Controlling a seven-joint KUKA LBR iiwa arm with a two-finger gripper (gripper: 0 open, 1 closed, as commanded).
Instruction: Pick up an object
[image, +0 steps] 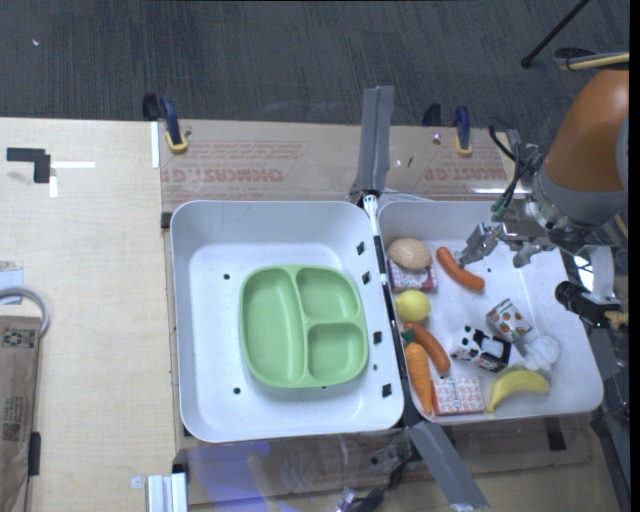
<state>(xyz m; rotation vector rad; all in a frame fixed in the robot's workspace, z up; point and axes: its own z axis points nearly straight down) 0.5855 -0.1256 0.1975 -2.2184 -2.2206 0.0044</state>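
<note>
My gripper (500, 250) hangs over the back of the right bin (580, 400), open, with nothing between its fingers. Just left of and below it lies a red sausage (460, 270). A brown bun (409, 253) and a lemon (412, 305) sit along the bin's left wall. Further forward are a second sausage (431, 346), a carrot (418, 376), a black-and-white cow toy (483, 347), a small patterned carton (510, 320), a banana (518, 386) and a pink packet (458, 396).
The left bin (200, 300) holds a green divided plate (303, 325). A grey divider (376, 140) runs between the bins at the back. A clear plastic item (543, 350) lies by the carton. Cables and a black fitting (580, 300) hang at the right bin's right side.
</note>
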